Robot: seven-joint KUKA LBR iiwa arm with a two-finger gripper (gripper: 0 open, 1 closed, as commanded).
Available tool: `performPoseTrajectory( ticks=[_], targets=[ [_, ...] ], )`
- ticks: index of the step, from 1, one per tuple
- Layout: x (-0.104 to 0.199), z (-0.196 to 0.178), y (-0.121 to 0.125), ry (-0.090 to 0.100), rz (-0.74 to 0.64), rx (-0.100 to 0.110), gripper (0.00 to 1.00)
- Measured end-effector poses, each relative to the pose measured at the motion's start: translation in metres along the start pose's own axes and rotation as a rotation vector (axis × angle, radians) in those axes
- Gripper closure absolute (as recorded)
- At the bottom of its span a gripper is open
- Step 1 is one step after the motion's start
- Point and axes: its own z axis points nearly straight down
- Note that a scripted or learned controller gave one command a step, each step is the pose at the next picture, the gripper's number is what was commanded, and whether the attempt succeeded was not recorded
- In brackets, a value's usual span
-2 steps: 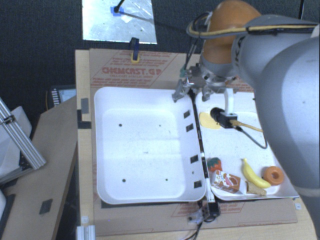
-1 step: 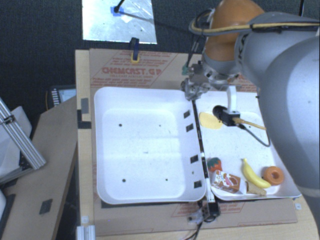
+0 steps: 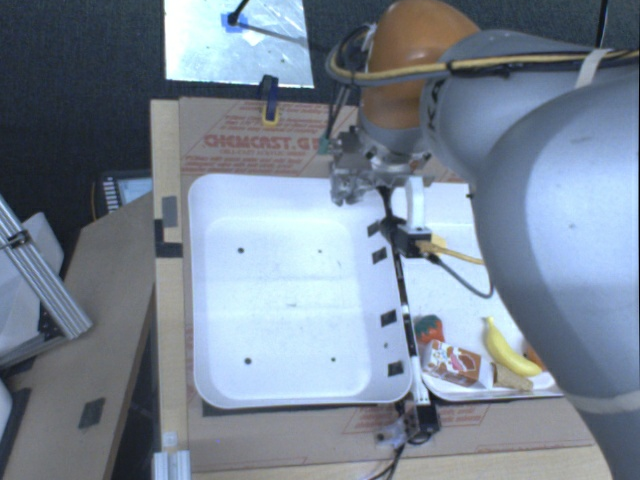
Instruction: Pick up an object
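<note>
In the right bin, near its front edge, lie a yellow banana, a red-and-white snack packet and a small red object with a green top. My gripper hangs over the far end of the divider between the two bins, well behind these objects. The big grey arm with its orange band hides most of the right bin. I see nothing held under the gripper.
The left white bin sits beside the right one, with black clips along their shared rim. A yellow cable runs from the wrist across the right bin. A shiny metal sheet lies behind the bench.
</note>
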Motion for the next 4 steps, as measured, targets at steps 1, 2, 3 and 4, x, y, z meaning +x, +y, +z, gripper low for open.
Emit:
performPoseTrajectory(
  ticks=[1, 2, 3, 4],
  targets=[
    [0.016, 0.05, -0.005, -0.001, 0.002, 0.003, 1.0],
    [0.066, 0.1, 0.005, 0.0, 0.001, 0.001, 1.0],
    [0.108, -0.032, 0.008, 0.005, 0.0, -0.014, 1.0],
    [0.137, 0.057, -0.05, -0.002, 0.001, 0.009, 1.0]
  ],
)
